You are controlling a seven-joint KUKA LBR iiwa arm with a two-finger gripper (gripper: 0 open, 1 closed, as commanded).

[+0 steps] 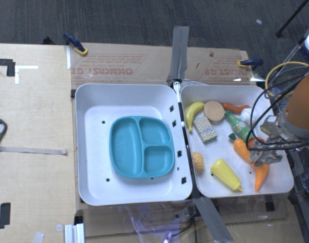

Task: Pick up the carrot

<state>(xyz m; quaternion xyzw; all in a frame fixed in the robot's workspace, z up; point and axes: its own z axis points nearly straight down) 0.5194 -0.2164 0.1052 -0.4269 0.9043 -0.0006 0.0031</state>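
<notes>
Camera view, end effector [264, 157] low above carrot [261, 177], right bin [276, 187]

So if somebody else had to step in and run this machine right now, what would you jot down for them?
Gripper: low over the right bin's right side; I cannot tell how the jaws stand or whether they hold anything.
Carrots: one lies just below the gripper near the front right corner, a second orange piece just to its left, a third near the back wall.
Left bin: holds the blue divided plate.
Done: arm is at the carrots.
Left: confirm a grasp, then lift a carrot clear.
</notes>
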